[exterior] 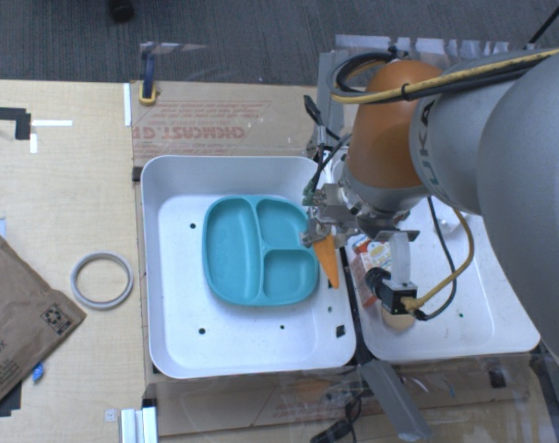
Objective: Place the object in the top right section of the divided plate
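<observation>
A teal divided plate (252, 250) lies in the left white bin (169, 340). It has one long section on the left and two smaller ones on the right. My gripper (315, 232) hangs over the plate's right rim, level with the ridge between the two right sections. A tapered orange piece shaped like a carrot (327, 259) points down and right from the fingertips, which look shut on its upper end. The piece hangs over the strip between the plate's rim and the bin's right wall. The arm's orange band hides the wrist.
The right bin (473, 330) holds a red and white packet (368, 252) and a tan round thing (398, 317), partly under the arm's cable. A grey tape ring (102, 279) and a cardboard box (17, 326) lie on the bench at left.
</observation>
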Motion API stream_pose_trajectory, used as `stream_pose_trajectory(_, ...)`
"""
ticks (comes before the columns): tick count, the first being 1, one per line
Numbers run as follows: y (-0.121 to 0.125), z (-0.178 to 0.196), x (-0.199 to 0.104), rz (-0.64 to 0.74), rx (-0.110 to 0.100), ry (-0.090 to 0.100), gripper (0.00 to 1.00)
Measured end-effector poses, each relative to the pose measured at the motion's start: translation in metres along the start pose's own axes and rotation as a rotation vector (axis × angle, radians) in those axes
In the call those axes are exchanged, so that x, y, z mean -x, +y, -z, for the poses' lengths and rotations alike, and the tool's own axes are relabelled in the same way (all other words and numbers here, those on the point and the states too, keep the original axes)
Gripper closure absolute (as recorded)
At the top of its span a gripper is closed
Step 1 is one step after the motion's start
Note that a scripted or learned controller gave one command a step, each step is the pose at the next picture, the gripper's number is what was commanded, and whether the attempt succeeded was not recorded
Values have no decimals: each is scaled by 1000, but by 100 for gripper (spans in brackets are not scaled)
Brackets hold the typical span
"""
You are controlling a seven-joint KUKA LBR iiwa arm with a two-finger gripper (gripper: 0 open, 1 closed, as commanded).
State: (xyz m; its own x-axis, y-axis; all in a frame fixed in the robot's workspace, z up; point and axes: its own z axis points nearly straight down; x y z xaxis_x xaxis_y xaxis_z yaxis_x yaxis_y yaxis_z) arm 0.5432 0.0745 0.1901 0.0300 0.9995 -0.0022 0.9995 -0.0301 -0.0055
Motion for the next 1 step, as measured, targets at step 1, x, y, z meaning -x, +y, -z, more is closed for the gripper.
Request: stream_pose_trajectory(1,0,0,0,-1,0,0,0)
